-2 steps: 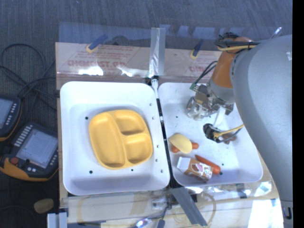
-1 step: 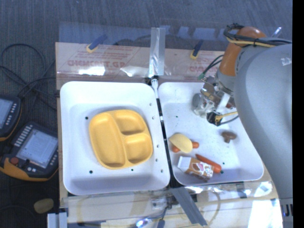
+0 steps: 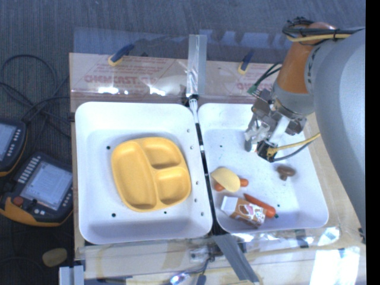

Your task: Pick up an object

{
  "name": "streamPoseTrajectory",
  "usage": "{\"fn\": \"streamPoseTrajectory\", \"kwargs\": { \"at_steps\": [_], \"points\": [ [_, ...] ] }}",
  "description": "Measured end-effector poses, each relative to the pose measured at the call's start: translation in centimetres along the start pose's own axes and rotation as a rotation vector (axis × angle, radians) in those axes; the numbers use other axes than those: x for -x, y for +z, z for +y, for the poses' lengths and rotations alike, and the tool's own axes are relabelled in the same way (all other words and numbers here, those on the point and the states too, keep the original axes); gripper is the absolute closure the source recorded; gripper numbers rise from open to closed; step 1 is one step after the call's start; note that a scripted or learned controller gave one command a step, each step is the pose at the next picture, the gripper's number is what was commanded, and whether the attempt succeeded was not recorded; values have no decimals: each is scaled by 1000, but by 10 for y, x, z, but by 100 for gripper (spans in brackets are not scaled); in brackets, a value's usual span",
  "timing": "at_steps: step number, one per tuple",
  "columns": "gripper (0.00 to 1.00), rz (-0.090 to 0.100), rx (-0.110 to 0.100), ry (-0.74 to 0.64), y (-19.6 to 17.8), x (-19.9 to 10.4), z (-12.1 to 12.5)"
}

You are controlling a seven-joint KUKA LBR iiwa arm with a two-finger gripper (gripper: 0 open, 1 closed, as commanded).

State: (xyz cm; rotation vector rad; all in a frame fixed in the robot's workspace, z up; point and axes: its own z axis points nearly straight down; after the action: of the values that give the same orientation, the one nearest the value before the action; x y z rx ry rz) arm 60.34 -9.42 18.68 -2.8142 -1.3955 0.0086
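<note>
The gripper (image 3: 259, 144) hangs over the right bin (image 3: 309, 215), near its upper middle, fingers slightly apart and holding nothing. Below it, well apart, lie a pale yellow lemon-shaped toy (image 3: 226, 179), a brown packet (image 3: 243, 209) and an orange carrot (image 3: 262, 203) close together near the front edge. A small brown lump (image 3: 286, 171) sits off to the right. The left bin (image 3: 86, 159) carries a yellow divided plate (image 3: 151, 172).
</note>
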Motion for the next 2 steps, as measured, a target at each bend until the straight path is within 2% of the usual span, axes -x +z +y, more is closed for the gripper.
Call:
{"fn": "streamPoseTrajectory", "kwargs": {
  "at_steps": [1,2],
  "points": [
    [100,-2,1,-101,42,42,63],
    [100,-1,2,96,-2,66,104]
  ]
}}
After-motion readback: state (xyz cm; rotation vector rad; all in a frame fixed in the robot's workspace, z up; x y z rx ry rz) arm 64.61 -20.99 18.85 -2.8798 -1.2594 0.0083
